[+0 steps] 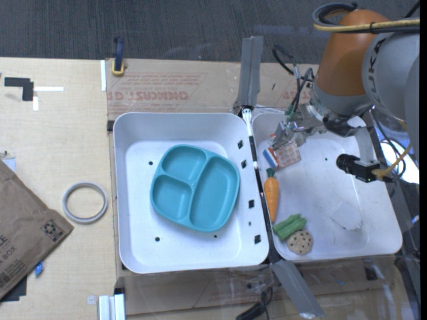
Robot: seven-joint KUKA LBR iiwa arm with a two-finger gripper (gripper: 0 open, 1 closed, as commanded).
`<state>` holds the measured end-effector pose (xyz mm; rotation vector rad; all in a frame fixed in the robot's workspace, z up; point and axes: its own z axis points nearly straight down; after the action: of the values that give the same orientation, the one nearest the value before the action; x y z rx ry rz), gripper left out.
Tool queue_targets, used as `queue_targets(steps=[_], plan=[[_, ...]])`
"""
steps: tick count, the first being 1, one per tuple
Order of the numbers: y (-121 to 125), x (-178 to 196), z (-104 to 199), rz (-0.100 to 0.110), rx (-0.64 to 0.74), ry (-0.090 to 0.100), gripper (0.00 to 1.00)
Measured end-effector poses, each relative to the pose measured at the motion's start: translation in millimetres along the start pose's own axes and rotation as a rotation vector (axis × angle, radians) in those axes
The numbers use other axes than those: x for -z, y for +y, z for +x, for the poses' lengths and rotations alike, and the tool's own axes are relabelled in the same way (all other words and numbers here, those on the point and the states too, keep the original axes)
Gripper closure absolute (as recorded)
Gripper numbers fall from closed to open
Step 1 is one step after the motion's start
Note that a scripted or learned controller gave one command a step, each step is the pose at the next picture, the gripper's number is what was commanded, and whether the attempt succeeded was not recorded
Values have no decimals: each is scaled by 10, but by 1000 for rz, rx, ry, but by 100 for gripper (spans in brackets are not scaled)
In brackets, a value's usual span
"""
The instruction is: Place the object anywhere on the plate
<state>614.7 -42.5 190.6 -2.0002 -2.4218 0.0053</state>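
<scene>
A pale wooden bench (53, 152) carries cardboard sheeting (173, 85) under two shallow white bins, with dark carpet beyond the far edge. The left bin (127, 245) holds a teal divided plate (195, 187) (three compartments, lying flat). In the right bin (373, 239), the grey and orange arm (353, 52) hangs its gripper (288, 133) near the dividing wall, fingers pinching a small printed packet (285, 155). A carrot (271, 195) lies along the divider, then a green pea pod (289, 226) and cookie (299, 242). A tape ring (85, 201) rests on the bench.
</scene>
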Motion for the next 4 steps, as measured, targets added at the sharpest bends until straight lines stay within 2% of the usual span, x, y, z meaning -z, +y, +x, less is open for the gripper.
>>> queue_targets(steps=[1, 2, 3, 4], plan=[[-195, 423, 936, 0, 37, 1, 100], [-196, 422, 935, 0, 37, 1, 0], [-192, 503, 923, 1, 37, -1, 100], [-174, 491, 1018, 0, 123, 0, 100]])
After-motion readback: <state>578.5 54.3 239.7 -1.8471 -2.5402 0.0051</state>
